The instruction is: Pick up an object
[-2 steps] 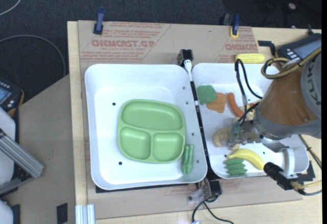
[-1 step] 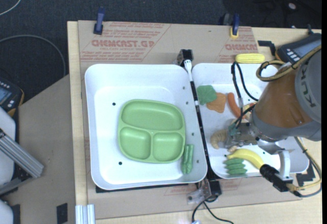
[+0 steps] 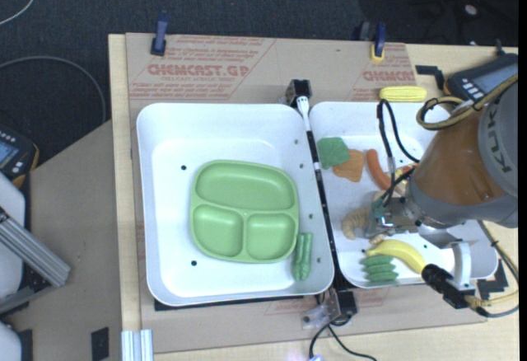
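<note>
My gripper [image 3: 380, 218] hangs low in the right bin [image 3: 354, 116], with the grey and orange arm [image 3: 461, 174] reaching in from the right. A tan lump [image 3: 354, 226] lies just to the gripper's left, touching or nearly touching it. A yellow banana [image 3: 400, 253] and a green ridged piece [image 3: 380, 269] lie just in front of the gripper. Further back in the same bin are a green leafy piece [image 3: 333, 152], an orange wedge [image 3: 352, 168] and a thin orange-red stick [image 3: 377, 169].
The left bin [image 3: 165, 211] holds a green divided plate [image 3: 244, 211] and a green pod [image 3: 302, 255] by its right wall. A yellow item [image 3: 402, 93] lies on the board behind the right bin. Black cables [image 3: 387, 133] cross that bin's back.
</note>
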You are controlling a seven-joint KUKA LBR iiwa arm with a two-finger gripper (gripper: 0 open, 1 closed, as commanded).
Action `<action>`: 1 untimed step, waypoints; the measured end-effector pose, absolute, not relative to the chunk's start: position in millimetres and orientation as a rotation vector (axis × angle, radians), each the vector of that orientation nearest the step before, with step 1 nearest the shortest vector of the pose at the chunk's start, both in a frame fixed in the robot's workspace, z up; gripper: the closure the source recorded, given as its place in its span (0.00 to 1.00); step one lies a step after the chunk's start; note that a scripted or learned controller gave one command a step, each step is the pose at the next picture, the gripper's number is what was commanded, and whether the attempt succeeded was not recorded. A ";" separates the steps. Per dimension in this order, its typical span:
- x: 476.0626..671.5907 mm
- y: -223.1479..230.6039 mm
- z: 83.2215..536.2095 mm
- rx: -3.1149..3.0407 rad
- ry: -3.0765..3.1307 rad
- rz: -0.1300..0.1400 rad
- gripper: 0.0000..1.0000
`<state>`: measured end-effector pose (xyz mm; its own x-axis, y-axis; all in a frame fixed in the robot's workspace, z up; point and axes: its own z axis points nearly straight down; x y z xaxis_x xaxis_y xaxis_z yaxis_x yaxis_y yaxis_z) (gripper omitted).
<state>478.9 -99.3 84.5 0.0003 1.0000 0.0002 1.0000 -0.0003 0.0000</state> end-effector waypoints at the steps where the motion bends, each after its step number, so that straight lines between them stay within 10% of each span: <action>1: 478.8 -114.3 84.4 -2.223 -2.221 0.001 1.00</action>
